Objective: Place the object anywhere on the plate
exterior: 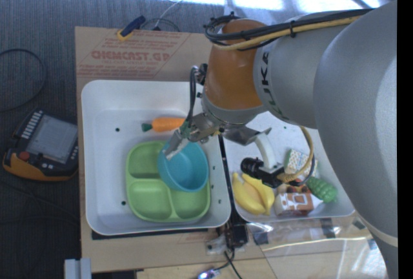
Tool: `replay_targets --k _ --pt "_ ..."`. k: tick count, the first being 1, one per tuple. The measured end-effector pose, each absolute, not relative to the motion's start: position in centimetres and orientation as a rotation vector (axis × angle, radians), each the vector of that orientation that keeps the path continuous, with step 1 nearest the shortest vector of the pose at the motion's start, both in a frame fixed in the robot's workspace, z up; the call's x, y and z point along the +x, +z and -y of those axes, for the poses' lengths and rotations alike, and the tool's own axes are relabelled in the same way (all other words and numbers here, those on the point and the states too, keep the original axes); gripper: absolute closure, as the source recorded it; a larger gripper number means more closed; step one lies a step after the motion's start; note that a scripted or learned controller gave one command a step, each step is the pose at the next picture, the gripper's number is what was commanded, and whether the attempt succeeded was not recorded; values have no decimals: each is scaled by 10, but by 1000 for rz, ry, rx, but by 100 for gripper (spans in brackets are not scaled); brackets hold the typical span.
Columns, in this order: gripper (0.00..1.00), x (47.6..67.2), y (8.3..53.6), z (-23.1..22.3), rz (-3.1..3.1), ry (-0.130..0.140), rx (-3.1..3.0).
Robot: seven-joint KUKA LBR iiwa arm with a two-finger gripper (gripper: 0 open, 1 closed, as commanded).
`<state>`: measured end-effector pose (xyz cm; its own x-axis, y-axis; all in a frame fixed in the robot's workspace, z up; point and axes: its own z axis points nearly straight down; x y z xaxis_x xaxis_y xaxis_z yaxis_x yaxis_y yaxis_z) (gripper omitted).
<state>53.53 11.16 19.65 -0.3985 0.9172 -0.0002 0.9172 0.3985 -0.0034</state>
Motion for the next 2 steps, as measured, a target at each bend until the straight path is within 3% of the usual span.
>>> replay_targets --k 1,2 --pt "0 535 196 -112 2626 5 -1722" --pt "100 536 205 -112 2627 6 -1719"
